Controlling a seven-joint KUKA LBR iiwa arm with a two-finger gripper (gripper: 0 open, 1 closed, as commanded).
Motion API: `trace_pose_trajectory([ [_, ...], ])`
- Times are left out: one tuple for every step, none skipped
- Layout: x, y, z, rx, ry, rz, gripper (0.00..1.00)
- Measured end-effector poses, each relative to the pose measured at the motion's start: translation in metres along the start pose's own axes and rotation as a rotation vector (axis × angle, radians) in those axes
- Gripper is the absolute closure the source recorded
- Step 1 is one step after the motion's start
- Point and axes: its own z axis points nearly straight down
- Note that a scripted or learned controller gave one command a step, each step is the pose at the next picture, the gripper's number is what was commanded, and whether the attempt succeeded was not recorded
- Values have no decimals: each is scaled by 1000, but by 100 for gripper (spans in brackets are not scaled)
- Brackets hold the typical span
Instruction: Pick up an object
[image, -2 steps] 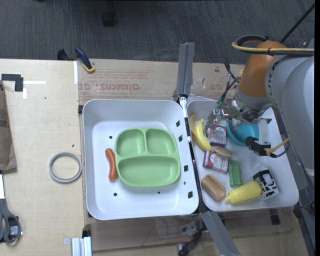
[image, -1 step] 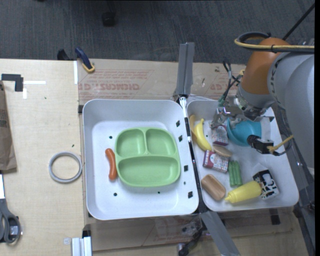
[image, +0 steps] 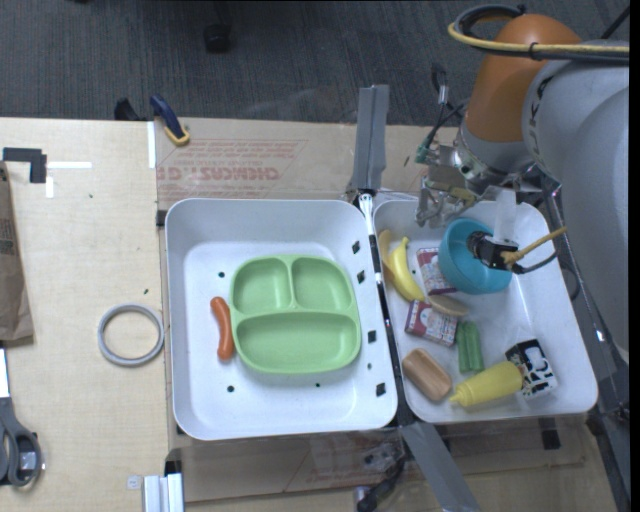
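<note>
arm (image: 560, 90) cut off top/right, scissors (image: 18, 452) cropped at left edge

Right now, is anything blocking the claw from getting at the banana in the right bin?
Nothing visible lies between them. The gripper hangs over the far end of the right bin, and the banana lies just nearer on its left side, uncovered on top. The blue bowl sits to the banana's right, close but not over it.

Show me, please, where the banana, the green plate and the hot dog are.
banana (image: 400, 268), camera view, middle of its curved body.
green plate (image: 296, 313), camera view, ridge between its compartments.
hot dog (image: 223, 327), camera view, middle of its length.
</note>
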Motion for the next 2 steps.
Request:
trace_pose_trajectory([
  [0,0,0,0,0,0,0],
  [-54,-18,64,2,0,-122,0],
])
